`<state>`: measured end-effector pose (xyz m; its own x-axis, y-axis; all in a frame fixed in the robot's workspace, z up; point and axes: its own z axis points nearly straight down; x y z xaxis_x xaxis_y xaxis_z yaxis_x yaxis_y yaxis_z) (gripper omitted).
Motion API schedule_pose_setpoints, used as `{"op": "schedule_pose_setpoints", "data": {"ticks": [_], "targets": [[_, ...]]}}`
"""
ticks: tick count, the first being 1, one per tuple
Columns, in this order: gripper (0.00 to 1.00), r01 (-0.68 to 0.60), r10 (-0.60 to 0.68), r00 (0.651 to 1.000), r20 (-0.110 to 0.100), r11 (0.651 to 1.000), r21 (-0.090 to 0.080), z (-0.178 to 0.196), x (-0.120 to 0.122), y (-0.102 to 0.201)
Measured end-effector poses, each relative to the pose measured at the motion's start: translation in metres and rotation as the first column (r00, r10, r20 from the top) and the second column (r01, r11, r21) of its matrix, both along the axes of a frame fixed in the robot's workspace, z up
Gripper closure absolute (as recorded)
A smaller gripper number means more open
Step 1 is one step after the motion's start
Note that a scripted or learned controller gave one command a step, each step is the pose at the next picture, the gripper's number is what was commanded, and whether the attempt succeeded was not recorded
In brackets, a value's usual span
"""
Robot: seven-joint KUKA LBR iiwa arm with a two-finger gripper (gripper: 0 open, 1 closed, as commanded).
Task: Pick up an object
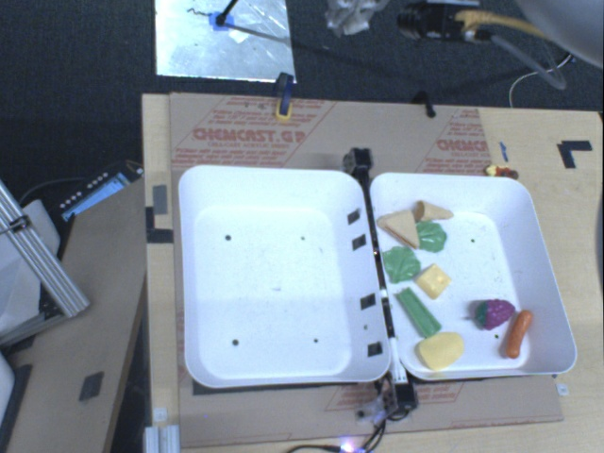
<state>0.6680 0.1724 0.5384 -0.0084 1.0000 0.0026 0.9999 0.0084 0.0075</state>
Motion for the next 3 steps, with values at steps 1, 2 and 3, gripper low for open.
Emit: {"op": "schedule_pose_setpoints", "data": {"ticks": [1, 2, 3], "targets": [[1.00, 0.018, -0.018, 1.000, -0.010, 1.000, -0.006, -0.046, 0.001, -0.115], [1.00, 0.003, -0.003, 1.000, -0.001, 1.000, -0.001, -0.001, 0.000, -0.080], [1.00, -0.008, 0.008, 1.000, -0.006, 1.000, 0.002, -0.004, -0.001, 0.043]]}}
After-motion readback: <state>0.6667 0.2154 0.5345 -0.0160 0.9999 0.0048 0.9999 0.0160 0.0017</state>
